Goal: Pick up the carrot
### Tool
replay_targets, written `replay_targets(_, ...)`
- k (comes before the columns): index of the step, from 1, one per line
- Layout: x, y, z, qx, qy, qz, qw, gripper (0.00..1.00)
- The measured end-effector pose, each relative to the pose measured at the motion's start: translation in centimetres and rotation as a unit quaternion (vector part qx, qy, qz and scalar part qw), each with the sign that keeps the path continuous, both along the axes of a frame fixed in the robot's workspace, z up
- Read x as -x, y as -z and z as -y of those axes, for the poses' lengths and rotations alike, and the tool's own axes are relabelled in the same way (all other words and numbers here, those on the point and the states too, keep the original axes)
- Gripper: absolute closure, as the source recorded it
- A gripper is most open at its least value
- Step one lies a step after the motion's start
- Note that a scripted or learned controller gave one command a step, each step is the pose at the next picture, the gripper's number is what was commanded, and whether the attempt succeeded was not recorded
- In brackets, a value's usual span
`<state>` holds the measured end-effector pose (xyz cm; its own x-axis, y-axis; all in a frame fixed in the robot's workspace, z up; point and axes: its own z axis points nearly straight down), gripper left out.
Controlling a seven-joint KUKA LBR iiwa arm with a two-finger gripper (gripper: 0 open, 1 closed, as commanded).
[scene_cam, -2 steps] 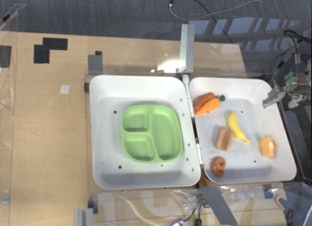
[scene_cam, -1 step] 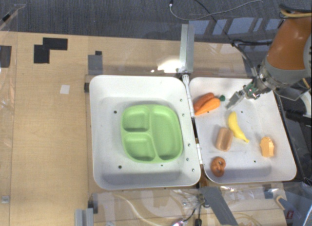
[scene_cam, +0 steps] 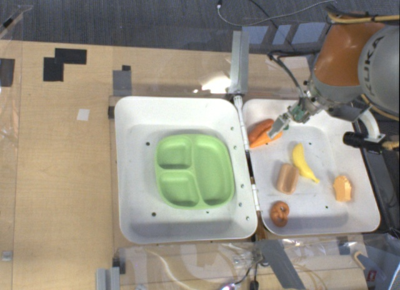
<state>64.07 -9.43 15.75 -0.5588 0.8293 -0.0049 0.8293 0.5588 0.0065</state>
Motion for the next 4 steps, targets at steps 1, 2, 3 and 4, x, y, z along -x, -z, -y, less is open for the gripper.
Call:
replay_targets(1, -1.4, 6.8, 3.7, 0.0009, -0.052, 0.001, 0.9986, 0.00)
replay_targets(2, -1.1, 6.7, 0.7, 0.0062, -0.168, 0.002, 0.9857, 0.00)
replay_targets(3, 2.6, -0.9, 3.9, 0.0012, -0.087, 0.001, 0.9962, 0.00)
replay_targets(4, 5.5, -5.9, 6.7, 0.0014, -0.060, 0.001, 0.9982, 0.00)
